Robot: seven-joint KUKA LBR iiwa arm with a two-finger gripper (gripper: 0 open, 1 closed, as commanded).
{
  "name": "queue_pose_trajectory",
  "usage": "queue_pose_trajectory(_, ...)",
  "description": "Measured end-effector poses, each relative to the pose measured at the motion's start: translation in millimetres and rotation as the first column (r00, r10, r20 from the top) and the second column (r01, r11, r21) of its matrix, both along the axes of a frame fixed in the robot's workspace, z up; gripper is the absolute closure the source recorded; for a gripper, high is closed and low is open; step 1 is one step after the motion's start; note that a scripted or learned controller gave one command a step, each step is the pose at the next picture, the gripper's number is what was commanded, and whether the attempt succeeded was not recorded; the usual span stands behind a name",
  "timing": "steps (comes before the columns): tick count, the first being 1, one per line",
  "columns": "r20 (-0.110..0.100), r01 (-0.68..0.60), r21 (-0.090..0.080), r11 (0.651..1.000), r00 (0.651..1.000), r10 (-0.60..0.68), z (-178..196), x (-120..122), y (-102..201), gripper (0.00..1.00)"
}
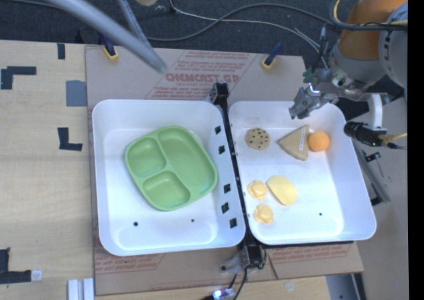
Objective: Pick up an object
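Observation:
The right bin (344, 179) holds a round cookie (257, 138), a tan wedge (295, 142), a small orange ball (318, 142), a pale yellow oval piece (283, 190) and two small yellow lumps (257, 190) (264, 213). My gripper (302, 107) hangs over the bin's back edge, just above and behind the wedge. Nothing shows between its fingers.
A green divided plate (170, 166) lies in the left bin (109, 159). A black clip strip (225, 159) runs along the wall between the bins. Cables cross the dark surface behind, and a grey pole (79, 7) slants in from the top left.

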State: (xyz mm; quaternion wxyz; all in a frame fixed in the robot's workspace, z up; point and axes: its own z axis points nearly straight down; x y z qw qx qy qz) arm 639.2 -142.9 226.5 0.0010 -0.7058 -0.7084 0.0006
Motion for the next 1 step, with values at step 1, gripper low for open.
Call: queue_pose_trajectory(1, 0.0, 0.0, 0.0, 1.0, 1.0, 0.0, -8.2, -15.9, 46.5, 1.0)
